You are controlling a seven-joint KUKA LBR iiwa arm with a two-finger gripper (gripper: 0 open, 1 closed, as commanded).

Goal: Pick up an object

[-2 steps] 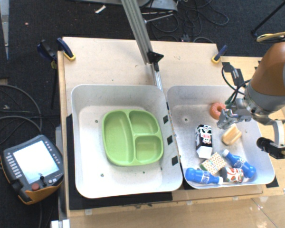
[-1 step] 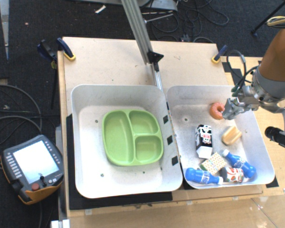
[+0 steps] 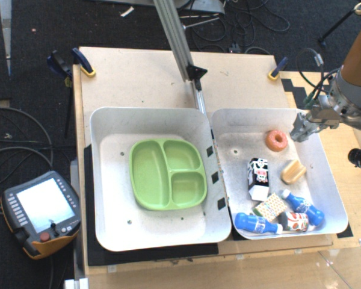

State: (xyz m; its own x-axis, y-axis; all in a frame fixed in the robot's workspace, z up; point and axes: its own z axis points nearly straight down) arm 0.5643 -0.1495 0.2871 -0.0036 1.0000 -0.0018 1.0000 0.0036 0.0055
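No writing can be read on any of the packages. The gripper (image 3: 302, 128) hangs over the upper right of the right bin (image 3: 240, 122); whether it is wide or narrow cannot be told, and nothing shows in its grasp. Just left of it lies a pink doughnut (image 3: 277, 140), flat. Below sit a tan bread piece (image 3: 293, 171), tilted, and a black-and-white carton (image 3: 259, 178) with its long axis running up and down the view. Along the bin's near edge lie a checkered packet (image 3: 271, 208), a blue bottle (image 3: 257, 223) lengthwise, and another blue bottle (image 3: 304, 207) slanting. The left bin (image 3: 108, 155) on the table (image 3: 132, 77) holds a green divided plate (image 3: 168, 174).
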